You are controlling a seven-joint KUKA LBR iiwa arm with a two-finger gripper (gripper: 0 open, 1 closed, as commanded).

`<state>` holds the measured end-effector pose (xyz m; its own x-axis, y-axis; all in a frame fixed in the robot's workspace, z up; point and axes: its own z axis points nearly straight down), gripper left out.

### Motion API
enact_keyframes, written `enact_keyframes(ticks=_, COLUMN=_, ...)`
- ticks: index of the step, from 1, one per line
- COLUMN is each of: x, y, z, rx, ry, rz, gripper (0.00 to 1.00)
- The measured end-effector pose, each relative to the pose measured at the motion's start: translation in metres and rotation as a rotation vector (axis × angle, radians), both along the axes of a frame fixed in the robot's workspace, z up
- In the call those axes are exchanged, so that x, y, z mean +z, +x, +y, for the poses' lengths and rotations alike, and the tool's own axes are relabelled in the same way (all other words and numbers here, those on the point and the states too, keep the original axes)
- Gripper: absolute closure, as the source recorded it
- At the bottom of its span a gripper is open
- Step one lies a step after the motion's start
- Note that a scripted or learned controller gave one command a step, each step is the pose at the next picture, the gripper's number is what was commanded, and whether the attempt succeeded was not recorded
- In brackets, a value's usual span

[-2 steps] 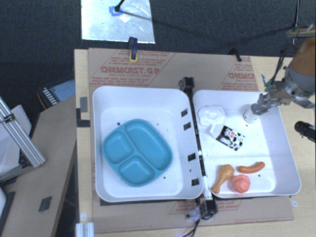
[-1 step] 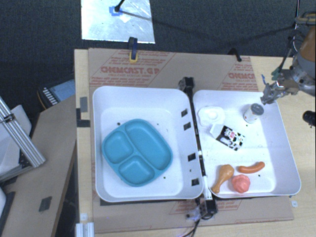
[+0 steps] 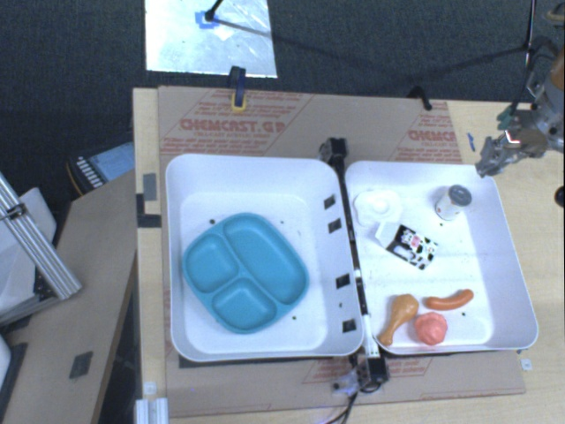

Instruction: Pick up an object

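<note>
Right bin (image 3: 508, 263): white cup (image 3: 374, 207) at 10 o'clock, grey-capped jar (image 3: 453, 200) at 1, cow-print carton (image 3: 409, 243) centre, sausage (image 3: 448, 300), drumstick (image 3: 398, 316) and pink ball (image 3: 431, 328) toward 6. Left bin (image 3: 190, 184): blue divided plate (image 3: 244, 271). Gripper (image 3: 497, 155): beyond the right bin's 1 o'clock corner, holding nothing; finger state cannot be told.

Robotics lab: bench (image 3: 291, 117), two white bins (image 3: 256, 170)

One fixed camera looks down aslant on both bins (image 3: 265, 170).
</note>
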<state>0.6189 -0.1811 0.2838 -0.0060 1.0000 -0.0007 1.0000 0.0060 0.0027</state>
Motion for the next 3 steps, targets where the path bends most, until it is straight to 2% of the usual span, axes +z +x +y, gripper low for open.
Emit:
enact_keyframes(ticks=2, x=0.001, y=-0.025, z=0.102, rx=0.002, ry=0.001, rz=0.001, gripper=1.0)
enact_keyframes(ticks=3, x=-0.021, y=-0.032, z=0.151, rx=0.002, ry=0.002, rz=0.002, gripper=1.0)
